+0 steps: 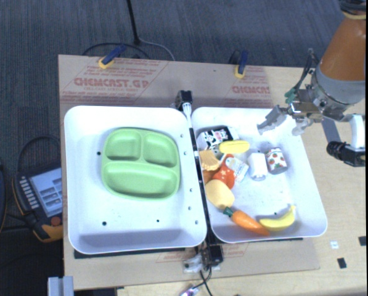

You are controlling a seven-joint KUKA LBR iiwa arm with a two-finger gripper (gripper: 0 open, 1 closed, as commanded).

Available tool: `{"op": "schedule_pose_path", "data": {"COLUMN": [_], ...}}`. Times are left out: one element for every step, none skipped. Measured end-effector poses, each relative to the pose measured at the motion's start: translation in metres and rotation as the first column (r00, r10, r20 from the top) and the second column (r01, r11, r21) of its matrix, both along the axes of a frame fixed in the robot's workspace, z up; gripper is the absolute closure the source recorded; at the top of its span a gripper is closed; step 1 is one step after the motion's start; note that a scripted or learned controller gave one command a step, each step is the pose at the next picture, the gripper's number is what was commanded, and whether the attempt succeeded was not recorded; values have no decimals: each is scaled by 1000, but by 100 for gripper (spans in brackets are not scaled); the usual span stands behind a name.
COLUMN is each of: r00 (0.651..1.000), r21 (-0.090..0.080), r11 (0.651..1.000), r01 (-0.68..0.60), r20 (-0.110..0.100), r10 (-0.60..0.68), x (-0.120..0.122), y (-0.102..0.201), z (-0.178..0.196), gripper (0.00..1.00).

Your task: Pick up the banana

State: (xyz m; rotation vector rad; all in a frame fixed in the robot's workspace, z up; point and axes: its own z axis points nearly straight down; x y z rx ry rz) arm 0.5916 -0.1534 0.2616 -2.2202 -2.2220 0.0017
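The banana (280, 217) lies in the right bin (309, 184), near its front edge, touching the tip of a carrot (246, 220). The gripper (284, 120) hangs over the far right corner of that bin, well apart from the banana, its fingers spread with nothing between them. A green plate (140, 163) sits in the left bin (79, 184).

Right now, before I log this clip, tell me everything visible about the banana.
The banana is small, yellow and smooth, apparently a plastic toy. It lies flat near the front right corner of the right bin, curved with its ends turned up toward the bin's middle. Its left end meets the carrot. The gripper hangs over the bin's far edge, well apart from it.
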Motion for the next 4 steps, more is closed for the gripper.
{"op": "schedule_pose_path", "data": {"r00": [1000, 927, 928, 925], "r21": [2, -8, -12, -2], "r11": [1000, 927, 928, 925], "r01": [0, -375, -373, -380], "r20": [8, 10, 13, 5], "r10": [0, 375, 373, 380], "x": [47, -32, -31, 1], "y": [9, 24, 23, 79], "z": [-152, -173, -162, -30], "gripper": [0, 0, 100, 100]}}
